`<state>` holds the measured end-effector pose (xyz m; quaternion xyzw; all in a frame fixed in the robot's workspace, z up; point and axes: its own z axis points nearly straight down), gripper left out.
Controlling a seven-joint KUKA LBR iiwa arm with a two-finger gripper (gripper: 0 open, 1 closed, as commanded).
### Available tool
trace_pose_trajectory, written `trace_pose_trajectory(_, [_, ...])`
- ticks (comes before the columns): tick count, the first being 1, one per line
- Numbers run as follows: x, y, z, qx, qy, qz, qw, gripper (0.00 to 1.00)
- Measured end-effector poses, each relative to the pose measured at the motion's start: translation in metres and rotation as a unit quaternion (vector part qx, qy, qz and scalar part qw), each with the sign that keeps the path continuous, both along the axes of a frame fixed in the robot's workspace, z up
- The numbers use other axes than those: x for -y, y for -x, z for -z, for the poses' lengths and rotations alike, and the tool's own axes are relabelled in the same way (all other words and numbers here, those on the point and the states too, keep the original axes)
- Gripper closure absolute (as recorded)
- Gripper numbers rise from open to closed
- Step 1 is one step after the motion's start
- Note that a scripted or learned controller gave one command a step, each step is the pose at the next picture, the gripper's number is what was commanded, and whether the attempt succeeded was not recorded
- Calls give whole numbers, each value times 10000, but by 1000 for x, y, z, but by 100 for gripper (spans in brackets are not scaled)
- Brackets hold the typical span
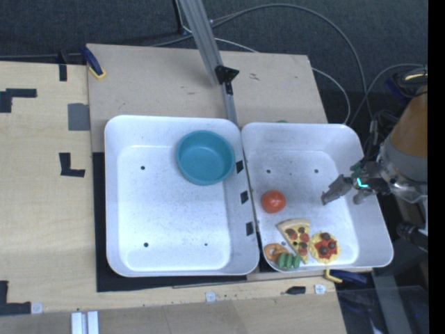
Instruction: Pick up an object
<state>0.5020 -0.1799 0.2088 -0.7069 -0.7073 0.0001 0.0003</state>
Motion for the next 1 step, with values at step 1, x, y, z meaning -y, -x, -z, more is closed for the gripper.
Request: trace_pose_trajectory(1, [0,0,0,0,0,0,10000,0])
